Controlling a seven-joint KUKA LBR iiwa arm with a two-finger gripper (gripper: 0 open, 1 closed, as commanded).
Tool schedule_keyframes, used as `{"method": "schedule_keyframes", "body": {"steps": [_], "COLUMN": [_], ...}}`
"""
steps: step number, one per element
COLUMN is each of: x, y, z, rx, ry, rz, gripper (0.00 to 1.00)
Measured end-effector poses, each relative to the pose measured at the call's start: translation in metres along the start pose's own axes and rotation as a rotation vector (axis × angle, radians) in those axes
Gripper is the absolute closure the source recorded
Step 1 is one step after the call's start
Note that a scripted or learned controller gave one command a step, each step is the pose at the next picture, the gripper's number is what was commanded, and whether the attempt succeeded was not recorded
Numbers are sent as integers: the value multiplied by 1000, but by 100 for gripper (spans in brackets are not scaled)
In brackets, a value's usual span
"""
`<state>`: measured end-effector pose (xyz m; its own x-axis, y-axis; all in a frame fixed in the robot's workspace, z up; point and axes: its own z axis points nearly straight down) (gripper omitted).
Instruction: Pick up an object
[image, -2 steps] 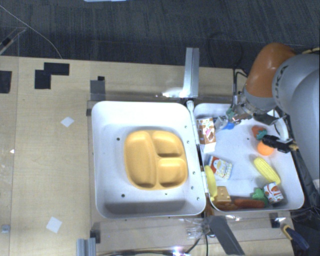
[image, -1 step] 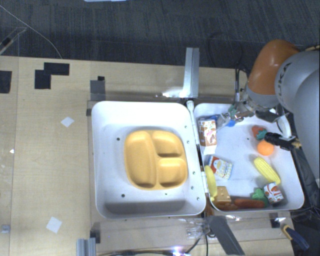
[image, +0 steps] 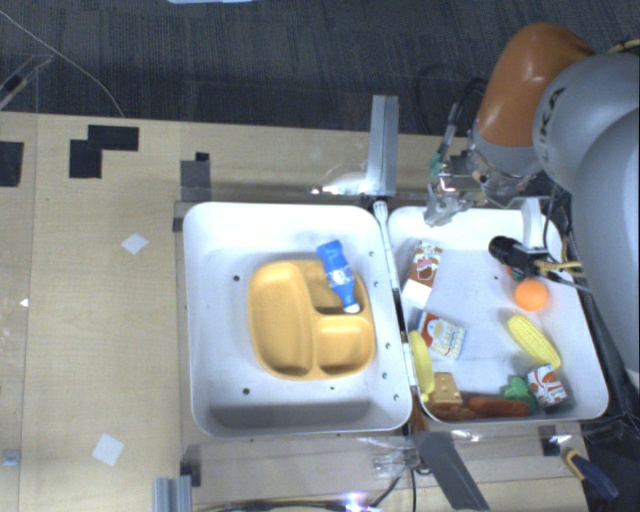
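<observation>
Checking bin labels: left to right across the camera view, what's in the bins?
Yellow tray → blue tube → white packet with red print → orange ball

One fixed camera looks down aslant over both bins (image: 200, 300), arm (image: 580, 110) entering from right.

Bright, even light from above washes both white bins (image: 200, 330), with glare along the metal post (image: 383, 150) between their far rims and small hot spots on the clamp at the near edge. Shadows are soft and short, pooling inside the left bin's near wall and under the yellow tray (image: 300, 325). The picture is slightly soft and grainy, and the arm (image: 590, 110) at right is large and blurred.
</observation>
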<state>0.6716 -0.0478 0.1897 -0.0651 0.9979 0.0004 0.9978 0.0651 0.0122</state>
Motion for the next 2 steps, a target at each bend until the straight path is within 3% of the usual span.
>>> {"method": "schedule_keyframes", "body": {"steps": [1, 2], "x": [-73, -138], "y": [-23, -54], "z": [10, 33], "rx": [6, 8], "ry": [-3, -4], "rz": [-37, 27], "gripper": [100, 100]}}
